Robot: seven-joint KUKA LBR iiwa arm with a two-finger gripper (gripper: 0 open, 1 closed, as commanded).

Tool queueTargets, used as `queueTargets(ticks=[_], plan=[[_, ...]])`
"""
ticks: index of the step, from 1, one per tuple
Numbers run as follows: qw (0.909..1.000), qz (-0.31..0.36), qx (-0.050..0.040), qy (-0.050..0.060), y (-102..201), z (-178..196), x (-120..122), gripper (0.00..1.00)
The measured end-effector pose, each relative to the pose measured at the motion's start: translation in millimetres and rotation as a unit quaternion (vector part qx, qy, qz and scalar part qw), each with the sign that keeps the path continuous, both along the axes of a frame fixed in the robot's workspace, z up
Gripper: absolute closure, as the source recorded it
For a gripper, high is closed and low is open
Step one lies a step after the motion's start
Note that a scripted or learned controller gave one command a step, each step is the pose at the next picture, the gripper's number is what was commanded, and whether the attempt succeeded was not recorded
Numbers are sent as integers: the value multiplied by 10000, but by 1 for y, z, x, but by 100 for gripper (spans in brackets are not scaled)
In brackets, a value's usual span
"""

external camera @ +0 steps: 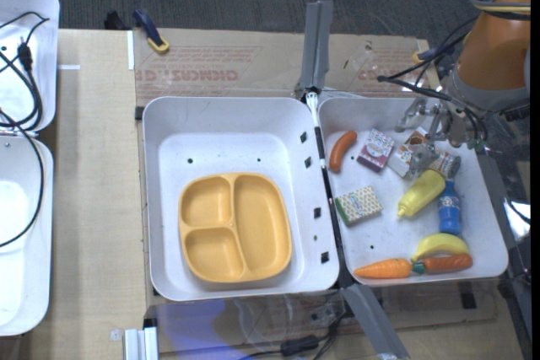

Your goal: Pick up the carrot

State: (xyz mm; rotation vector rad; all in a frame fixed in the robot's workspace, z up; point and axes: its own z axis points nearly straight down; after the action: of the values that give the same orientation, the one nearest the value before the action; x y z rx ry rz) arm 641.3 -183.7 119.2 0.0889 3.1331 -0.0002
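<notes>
the orange plastic carrot with a green leafy end [384, 269] lies flat in the right white bin, along its near wall. its pointed tip looks left, and nothing holds it.

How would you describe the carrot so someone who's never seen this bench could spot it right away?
Look in the right-hand bin, along its near edge. The carrot lies flat there, orange with a green stub, just below the banana. It tapers to a point, unlike the blunt reddish piece touching its stub end.
</notes>
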Motion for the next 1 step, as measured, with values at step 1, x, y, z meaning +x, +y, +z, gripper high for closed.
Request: queueTargets(ticks=[1], plan=[[9975,-703,9,29,54,-18,-82,0]])
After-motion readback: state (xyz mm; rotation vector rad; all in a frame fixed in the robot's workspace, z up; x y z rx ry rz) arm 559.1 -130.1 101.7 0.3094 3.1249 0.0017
